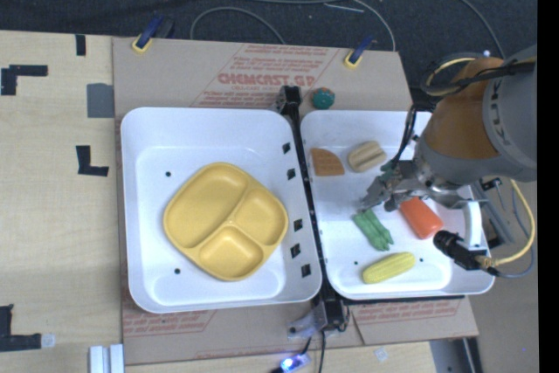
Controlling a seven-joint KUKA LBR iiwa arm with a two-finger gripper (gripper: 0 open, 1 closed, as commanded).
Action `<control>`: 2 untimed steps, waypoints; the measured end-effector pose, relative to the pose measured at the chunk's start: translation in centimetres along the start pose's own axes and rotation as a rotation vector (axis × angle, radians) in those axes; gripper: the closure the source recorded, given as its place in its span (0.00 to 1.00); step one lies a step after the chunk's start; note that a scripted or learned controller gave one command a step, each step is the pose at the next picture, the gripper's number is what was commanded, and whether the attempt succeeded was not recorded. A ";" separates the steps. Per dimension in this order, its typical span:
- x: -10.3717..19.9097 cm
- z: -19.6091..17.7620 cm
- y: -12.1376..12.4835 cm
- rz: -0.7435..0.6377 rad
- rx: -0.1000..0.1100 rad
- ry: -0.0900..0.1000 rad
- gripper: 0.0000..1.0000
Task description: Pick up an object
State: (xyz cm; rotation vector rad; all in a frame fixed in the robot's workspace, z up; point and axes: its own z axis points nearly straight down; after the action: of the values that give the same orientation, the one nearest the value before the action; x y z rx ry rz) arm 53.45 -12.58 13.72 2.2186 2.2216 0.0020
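Observation:
The right bin (341,279) holds a green bean pod (373,228), a yellow corn cob (389,266), an orange carrot-like piece (421,217), a tan bread roll (367,155) and a brown slice (327,162). My gripper (377,195) hangs low over the bin's middle, just above the green pod's upper end and left of the orange piece. The fingers look spread, with nothing between them. The grey arm with its orange band (458,131) reaches in from the right.
The left bin (144,135) holds a yellow divided plate (225,220). A small teal ball (324,98) lies on the cardboard behind the bins. Black clips run along the wall between the bins. Cables cross the dark floor at the back.

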 end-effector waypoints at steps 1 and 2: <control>0.6 -6.1 0.4 -0.001 -0.002 0.000 1.00; 0.6 -10.8 0.6 0.000 -0.002 -0.001 1.00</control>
State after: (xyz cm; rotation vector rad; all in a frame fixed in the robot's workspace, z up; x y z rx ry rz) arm 54.00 -11.96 24.57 2.2167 2.2207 0.0034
